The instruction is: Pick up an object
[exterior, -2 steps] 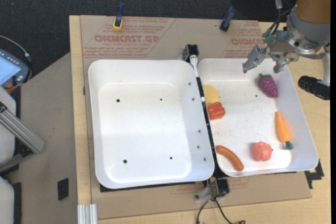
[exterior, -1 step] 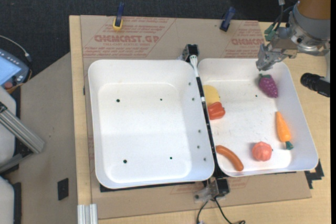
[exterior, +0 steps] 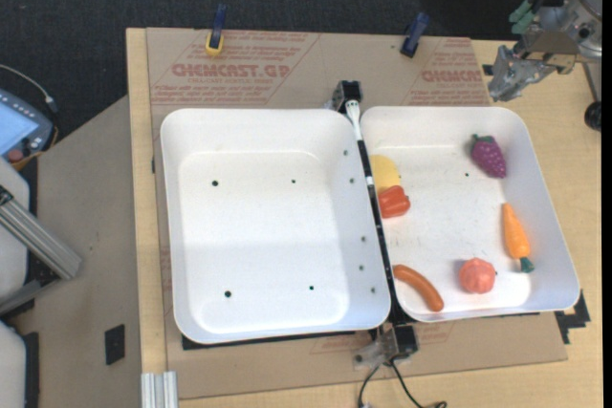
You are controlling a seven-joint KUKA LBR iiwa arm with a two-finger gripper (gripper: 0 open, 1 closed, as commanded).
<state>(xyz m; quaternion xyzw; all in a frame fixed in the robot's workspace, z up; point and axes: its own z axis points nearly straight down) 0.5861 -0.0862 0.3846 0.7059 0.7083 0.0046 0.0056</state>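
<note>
Two white bins sit side by side; the right bin (exterior: pixel 550 234) holds every toy, among them a carrot (exterior: pixel 515 235), sausage (exterior: pixel 419 288) and grapes (exterior: pixel 488 155). Nothing is picked yet. The gripper (exterior: pixel 510 81) hangs beyond the bin's far rim, empty; its opening cannot be told.

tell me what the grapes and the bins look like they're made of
Grapes: likely moulded plastic, a toy; uniform purple, lumpy surface with a dull sheen.
Bins: probably thin formed plastic; smooth glossy white with rounded corners and a rolled rim.
</note>
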